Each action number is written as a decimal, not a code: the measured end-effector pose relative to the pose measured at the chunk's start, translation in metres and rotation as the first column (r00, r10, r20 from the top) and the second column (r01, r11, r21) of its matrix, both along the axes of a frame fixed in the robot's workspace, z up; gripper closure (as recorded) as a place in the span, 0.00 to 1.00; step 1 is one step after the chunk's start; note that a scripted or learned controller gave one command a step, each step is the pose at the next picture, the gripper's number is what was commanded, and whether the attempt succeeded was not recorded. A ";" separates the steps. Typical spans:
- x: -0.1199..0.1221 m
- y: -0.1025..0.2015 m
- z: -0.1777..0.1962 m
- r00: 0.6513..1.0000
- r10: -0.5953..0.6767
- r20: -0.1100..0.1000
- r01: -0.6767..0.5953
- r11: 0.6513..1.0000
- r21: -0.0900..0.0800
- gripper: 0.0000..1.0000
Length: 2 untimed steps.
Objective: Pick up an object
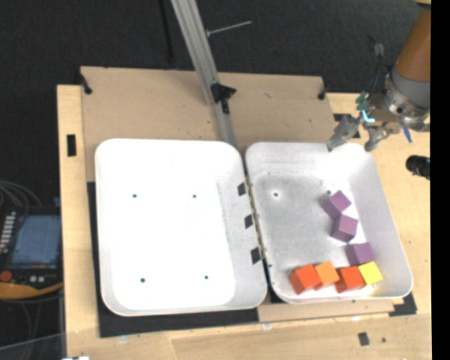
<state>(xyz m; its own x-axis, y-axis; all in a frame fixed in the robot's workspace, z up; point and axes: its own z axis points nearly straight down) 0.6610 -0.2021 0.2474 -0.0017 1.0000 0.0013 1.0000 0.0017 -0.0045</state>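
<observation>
Jaws (354, 136) spread apart with nothing between them, hanging over the far right corner of the right bin (285, 163) — above its rim, near the counter's (157, 107) far right edge. Well apart from the jaws, blocks gathered in the right bin's near right corner: three purple cubes (343, 226) strung in a loose line down the right side, then along the near wall an orange-red block (306, 278), an orange block (326, 273), another orange-red block (350, 278) and a yellow block (370, 274), each touching or just beside the next. Left bin (169, 223) alongside, toward the counter's left edge. Slanted metal pole (202, 51) rising from between the bins' far corners.
</observation>
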 end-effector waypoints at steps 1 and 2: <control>0.001 -0.001 0.004 1.000 0.003 0.004 -0.003 1.000 -0.005 0.00; -0.003 -0.004 -0.059 1.000 -0.002 0.000 0.002 1.000 -0.003 0.00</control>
